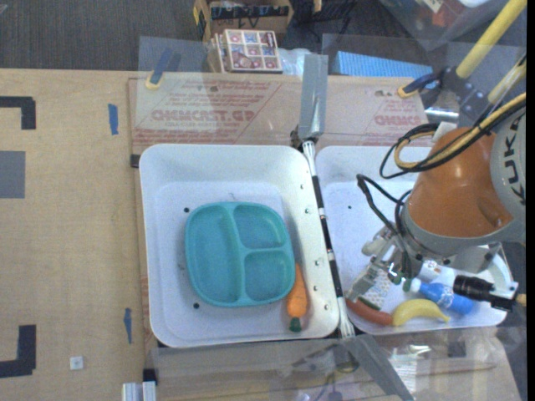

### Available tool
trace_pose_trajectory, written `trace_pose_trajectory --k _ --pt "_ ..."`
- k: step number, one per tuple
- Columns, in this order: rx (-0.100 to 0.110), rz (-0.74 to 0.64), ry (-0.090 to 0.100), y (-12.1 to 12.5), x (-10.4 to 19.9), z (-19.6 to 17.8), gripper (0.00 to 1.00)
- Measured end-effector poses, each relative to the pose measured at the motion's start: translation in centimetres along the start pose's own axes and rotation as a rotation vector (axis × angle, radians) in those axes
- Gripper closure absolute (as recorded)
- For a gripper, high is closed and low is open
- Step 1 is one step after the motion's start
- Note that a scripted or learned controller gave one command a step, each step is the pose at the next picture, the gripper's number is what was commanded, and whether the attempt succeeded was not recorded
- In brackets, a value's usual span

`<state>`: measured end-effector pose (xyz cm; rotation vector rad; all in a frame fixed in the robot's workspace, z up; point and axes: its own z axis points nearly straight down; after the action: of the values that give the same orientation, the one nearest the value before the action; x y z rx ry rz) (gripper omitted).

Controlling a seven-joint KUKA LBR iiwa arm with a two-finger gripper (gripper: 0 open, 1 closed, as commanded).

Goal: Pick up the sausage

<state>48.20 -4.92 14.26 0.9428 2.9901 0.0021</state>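
Smooth reddish sausage (370,312) lying curved against right bin's (338,170) front edge, touching glossy yellow banana (420,311), gripper (378,278) just above, finger spread unclear.

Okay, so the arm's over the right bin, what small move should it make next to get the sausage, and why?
Probably lower the hand a little toward the view's bottom-left. The sausage lies just below it by the right bin's front edge, apart from the hand, with a banana close on its right, so the descent should stay clear of that side.
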Motion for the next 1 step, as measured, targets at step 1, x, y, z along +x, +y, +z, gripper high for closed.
trace_pose_trajectory --k 1 --pt "-0.003 -0.013 0.002 -3.49 -2.47 5.49 0.0"
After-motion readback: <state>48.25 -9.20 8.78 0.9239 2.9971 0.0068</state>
